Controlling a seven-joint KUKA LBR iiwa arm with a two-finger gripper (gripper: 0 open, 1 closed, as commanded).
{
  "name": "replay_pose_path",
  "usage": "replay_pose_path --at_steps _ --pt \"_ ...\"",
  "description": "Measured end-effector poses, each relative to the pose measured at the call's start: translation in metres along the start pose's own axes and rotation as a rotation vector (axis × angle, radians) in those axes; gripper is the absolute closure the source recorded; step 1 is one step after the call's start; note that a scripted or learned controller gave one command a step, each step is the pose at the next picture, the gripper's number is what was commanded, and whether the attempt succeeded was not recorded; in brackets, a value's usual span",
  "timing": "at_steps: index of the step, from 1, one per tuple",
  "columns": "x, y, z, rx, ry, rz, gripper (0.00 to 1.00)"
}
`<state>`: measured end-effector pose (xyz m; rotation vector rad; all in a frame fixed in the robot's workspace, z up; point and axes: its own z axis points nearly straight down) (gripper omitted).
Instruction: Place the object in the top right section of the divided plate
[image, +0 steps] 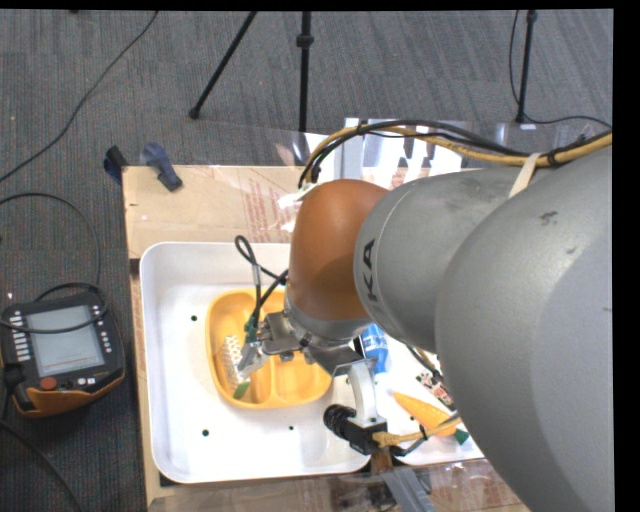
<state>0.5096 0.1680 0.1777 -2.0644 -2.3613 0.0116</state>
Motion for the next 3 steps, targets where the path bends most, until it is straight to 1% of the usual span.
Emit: replay_pose_path --at_steps 1,2,3 --pt "0.04 0.058 -0.066 -0.004 0.0 0.407 0.0" --pt "0.043 0.057 -0.073 0.004 -0.004 0.399 1.0" --pt "0.065 0.087 -0.032 -0.002 0.0 0.63 1.0"
